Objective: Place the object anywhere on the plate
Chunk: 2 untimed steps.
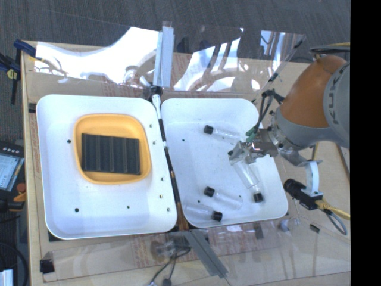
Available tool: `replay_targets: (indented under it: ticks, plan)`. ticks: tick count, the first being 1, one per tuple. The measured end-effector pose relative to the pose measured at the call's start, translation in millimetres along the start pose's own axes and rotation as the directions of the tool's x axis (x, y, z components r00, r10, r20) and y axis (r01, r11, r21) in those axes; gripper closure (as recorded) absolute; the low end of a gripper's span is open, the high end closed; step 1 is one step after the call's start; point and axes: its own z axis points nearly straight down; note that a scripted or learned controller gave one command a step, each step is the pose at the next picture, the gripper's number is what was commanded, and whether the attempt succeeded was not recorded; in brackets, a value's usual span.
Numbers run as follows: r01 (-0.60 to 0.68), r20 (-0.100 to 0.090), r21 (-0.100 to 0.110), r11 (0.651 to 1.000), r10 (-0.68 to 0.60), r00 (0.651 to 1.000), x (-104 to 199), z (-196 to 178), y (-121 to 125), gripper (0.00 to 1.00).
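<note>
The tubes [249, 180] look light, clear, slick – apt to roll; grip mid-barrel. Whether the gripper's [241, 154] fingers are spread, I cannot tell.

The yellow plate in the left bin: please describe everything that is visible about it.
The yellow plate is a rounded rectangle with a raised yellow-orange rim, apparently plastic. Its recessed centre holds a dark rectangular insert with lengthwise ridges. It lies flat in the upper middle of the left bin, resting on the bin floor, away from the walls. Nothing else touches it.
</note>
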Motion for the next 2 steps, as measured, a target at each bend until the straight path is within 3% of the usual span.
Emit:
replay_targets:
  ticks: [1,2]
  plan:
    - [0.0,0.0,0.0,1.0,0.0,1.0,0,0,0,0.0]
    - [0.29,-0.003,0.002,0.957,-0.29,0.957,-6,-1,-29,0.0]
